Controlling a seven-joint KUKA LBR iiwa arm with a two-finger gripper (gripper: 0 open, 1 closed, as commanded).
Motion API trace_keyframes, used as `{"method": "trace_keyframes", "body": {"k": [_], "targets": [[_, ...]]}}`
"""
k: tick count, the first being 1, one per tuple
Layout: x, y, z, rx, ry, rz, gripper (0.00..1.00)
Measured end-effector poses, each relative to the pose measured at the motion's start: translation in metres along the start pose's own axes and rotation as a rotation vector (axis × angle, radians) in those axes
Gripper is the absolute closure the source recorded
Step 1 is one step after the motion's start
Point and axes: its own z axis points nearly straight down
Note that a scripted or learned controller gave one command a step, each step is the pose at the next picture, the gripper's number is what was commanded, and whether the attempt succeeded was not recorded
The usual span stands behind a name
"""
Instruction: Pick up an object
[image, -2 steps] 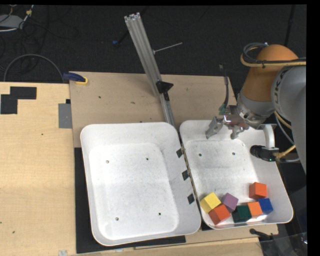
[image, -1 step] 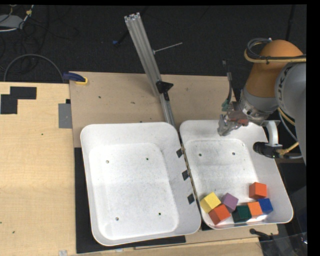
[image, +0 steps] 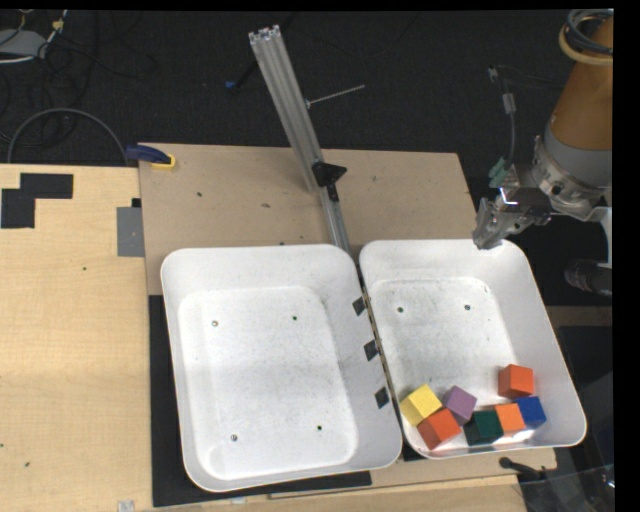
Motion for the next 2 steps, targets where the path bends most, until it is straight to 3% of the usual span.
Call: {"method": "trace_keyframes", "body": {"k": [1,2], "targets": [[0.073,0.025,-0.062,0.000,0.002,-0.006,1.00],[0.144,0.030,-0.109,0.003,0.003,-0.005,1.00]]}}
